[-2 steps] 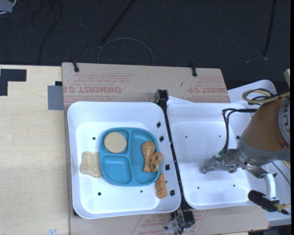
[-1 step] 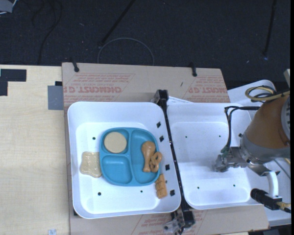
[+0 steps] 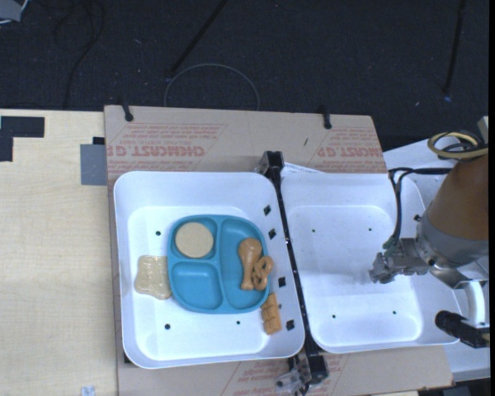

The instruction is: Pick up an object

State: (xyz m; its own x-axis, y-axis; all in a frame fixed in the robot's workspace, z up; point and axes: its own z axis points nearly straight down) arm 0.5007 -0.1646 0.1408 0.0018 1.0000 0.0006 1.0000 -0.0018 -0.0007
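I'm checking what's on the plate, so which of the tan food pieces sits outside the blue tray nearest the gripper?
The small ridged tan piece by the blue tray's lower right corner. The pale flat piece also lies off the tray but on its far left, farther from the gripper.

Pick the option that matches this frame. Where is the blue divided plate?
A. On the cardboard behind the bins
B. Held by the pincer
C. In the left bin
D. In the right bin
C. The blue plate lies flat inside the left bin, with food pieces in and beside it, while the pincer is over the right bin, well apart from the plate.
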